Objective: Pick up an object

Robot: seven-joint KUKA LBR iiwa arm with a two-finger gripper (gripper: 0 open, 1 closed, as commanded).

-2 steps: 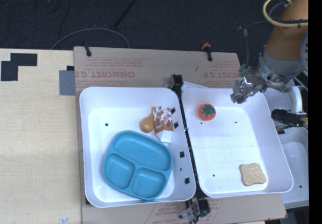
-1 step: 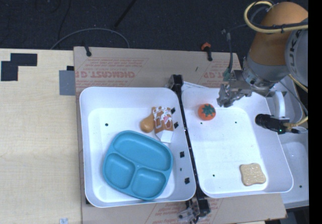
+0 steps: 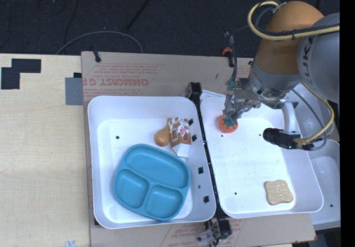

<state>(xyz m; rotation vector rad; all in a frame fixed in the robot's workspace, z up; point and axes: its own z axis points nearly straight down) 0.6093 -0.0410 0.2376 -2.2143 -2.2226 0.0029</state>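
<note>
The gripper [image 3: 229, 114] sits directly over a small orange-red ball [image 3: 227, 124] near the top left corner of the right bin [image 3: 310, 196], close to the divider; whether its claw is wide or closed I cannot tell. The bin floor is open down to a toast slice [image 3: 278, 191]. Mirrored lettering on the cardboard [image 3: 119, 81] is unreadable.

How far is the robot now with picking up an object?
Done: the claw has reached down to the small orange-red object in the right bin. In hand: closing on it; the object looks to be on the bin floor. Left: gripping and lifting. The toast-like piece lies apart from the claw.
</note>
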